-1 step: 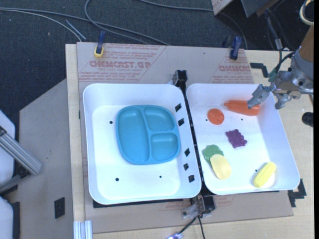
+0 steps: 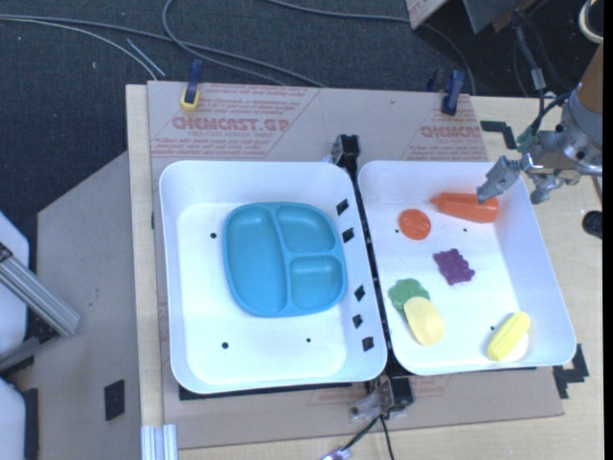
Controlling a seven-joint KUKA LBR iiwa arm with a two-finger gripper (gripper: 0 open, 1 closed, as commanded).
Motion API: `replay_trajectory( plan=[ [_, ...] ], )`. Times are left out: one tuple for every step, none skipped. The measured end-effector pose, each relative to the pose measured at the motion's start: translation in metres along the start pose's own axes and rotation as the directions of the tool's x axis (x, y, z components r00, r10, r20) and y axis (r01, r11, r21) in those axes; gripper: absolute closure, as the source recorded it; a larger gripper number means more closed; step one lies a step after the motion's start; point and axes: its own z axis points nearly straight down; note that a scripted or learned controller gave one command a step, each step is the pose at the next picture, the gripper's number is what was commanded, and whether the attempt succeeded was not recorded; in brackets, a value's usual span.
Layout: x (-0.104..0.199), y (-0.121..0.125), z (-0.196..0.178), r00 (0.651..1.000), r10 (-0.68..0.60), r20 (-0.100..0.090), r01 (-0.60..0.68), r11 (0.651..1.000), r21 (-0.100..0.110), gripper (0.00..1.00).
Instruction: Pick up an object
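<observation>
Nearest, at 5 o'clock in the right bin (image 2: 546, 286), lie a yellow corn (image 2: 509, 336) and a pale yellow piece (image 2: 424, 320), with a purple piece (image 2: 454, 265) and an orange disc (image 2: 415, 223) farther in. Farthest, at 1 o'clock, the tool (image 2: 518, 181) hangs released just beside the orange carrot (image 2: 466, 206), gripping nothing. By my reading, picking is not yet done: closing and lifting remain.

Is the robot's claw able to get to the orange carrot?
Probably yes. The gripper hangs right over the far end of the right bin, beside the carrot, and nothing lies on top of the carrot or between them.
</observation>
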Motion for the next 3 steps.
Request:
replay_trajectory(
  plan=[
    [0.008, -0.003, 0.047, 1.000, 0.000, -0.002, 0.000, 1.000, 0.004, 0.00],
    [0.011, -0.003, 0.109, 1.000, 0.000, -0.002, 0.000, 1.000, 0.005, 0.00],
    [0.011, -0.010, 0.171, 1.000, 0.000, -0.002, 0.000, 1.000, 0.005, 0.00]
  ],
)
